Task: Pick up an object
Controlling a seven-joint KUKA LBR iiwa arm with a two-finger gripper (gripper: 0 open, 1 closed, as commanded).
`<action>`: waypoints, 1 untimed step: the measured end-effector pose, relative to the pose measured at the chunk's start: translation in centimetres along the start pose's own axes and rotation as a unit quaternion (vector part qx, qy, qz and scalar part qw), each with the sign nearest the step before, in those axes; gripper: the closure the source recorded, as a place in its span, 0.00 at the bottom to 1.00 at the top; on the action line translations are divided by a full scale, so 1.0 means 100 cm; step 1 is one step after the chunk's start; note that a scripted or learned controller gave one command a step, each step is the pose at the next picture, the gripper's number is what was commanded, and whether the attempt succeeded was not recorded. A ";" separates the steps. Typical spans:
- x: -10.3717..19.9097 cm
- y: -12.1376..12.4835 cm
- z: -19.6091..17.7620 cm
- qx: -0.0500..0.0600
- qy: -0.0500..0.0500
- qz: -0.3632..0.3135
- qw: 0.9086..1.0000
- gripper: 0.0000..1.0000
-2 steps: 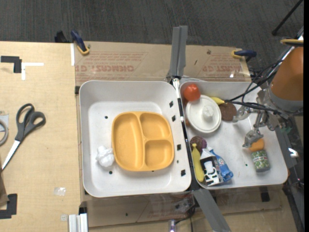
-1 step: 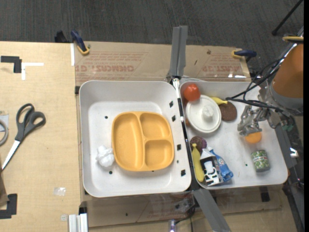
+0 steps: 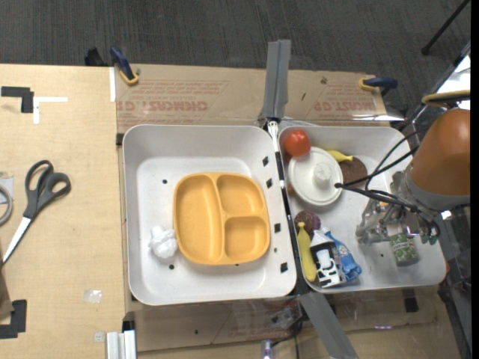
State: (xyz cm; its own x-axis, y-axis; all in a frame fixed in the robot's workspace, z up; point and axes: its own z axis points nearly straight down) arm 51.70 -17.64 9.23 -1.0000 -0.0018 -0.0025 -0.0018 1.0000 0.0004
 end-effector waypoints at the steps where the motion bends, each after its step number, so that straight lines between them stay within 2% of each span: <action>1: 0.000 0.000 0.000 0.000 0.000 0.000 1.000 0.00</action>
